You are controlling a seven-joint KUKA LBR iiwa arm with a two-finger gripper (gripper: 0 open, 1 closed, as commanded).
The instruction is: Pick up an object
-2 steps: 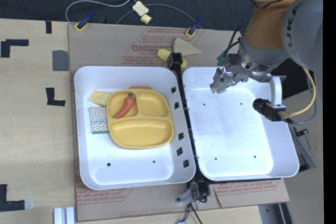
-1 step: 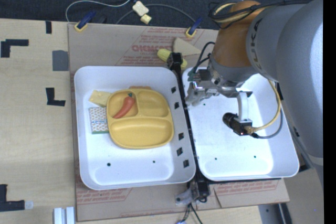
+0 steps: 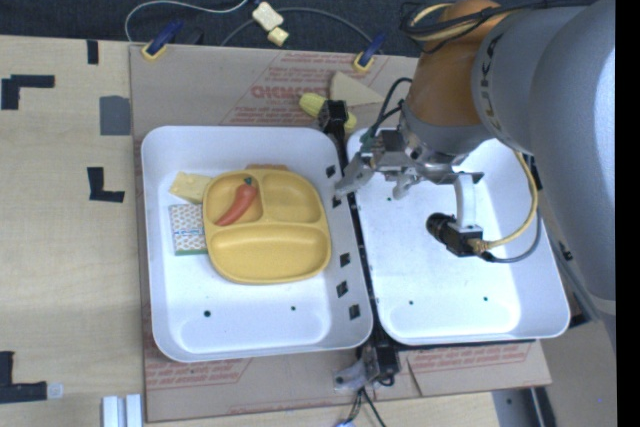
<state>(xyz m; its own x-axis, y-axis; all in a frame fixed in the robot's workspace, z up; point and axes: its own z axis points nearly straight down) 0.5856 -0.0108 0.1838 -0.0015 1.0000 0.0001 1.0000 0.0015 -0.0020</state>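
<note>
Cardboard-covered worktop carries two white bins. Left bin holds a yellow divided plate with a red pepper in its upper-left compartment; a pale block and a patterned sponge lie beside the plate. Gripper hangs over the right bin; its state cannot be determined.

bins: 2 | yellow plate: 1 | red pepper: 1 | patterned card: 1
</note>
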